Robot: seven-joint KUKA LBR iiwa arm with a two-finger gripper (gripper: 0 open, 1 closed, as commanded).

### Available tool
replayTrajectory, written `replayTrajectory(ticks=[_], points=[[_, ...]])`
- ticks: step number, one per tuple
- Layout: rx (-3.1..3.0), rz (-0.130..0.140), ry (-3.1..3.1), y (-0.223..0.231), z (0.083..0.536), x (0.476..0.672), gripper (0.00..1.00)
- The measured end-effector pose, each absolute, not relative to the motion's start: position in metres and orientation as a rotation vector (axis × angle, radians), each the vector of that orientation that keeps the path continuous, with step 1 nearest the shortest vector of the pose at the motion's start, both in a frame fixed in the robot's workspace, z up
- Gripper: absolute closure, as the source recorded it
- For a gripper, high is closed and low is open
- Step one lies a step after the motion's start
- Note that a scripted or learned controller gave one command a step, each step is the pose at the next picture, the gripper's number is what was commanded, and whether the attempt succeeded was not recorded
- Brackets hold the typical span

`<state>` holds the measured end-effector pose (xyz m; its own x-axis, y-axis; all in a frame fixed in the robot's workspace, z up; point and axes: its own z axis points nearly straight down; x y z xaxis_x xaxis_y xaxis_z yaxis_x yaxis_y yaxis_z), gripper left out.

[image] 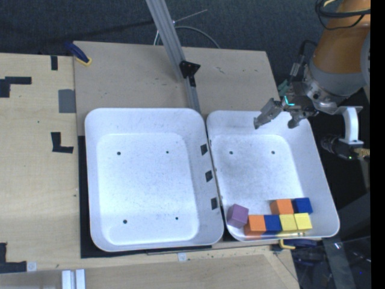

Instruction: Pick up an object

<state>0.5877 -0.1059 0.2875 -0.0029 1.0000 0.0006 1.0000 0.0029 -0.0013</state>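
Several small blocks lie along the near edge of the right bin [313,161]: a purple block [239,214], an orange block [257,223], a blue block [272,223], two yellow blocks [295,222], another orange block [280,206] and another blue block [302,205]. My gripper [278,118] hangs over the far right corner of that bin, well away from the blocks. Its two fingers are spread apart with nothing between them.
The left bin [96,161] sits beside the right one on the wooden bench. A slanted metal pole [171,38] runs down to the gap between the bins at the far side. Black clips [209,175] sit on the shared rim.
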Motion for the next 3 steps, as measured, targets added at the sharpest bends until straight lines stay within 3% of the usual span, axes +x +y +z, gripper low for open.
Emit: replayTrajectory(ticks=[1, 2, 3], points=[[-2.213, 0.01, -2.219, -0.075, 0.193, 0.602, 0.0], [-2.22, 0.005, -2.219, -0.067, 0.191, 0.577, 0.0], [-2.215, 0.001, -2.224, -0.044, 0.192, 0.576, 0.0]])
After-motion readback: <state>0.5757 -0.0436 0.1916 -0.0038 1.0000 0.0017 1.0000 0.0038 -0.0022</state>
